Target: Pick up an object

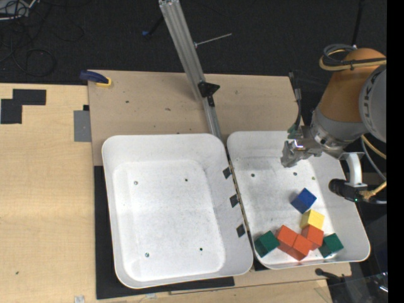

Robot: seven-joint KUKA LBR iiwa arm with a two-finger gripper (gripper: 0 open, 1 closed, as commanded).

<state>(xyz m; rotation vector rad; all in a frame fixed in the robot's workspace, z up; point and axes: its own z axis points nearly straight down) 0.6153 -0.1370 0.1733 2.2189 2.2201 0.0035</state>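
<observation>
Left bin [165, 213]: nothing was held in it. Right bin [268, 182]: blocks were gathered at its near end, namely orange blocks [297, 240], blue block [303, 200], two green blocks [267, 242], and yellow block [312, 219]. Gripper [291, 154]: it was seen above the right bin's far part, apart from the blocks; its state could not be told.

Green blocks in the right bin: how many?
2. One green block sits at the left end of the cluster near the front wall of the right bin; the other green block sits at the right end. More could be hidden under the orange blocks.
</observation>
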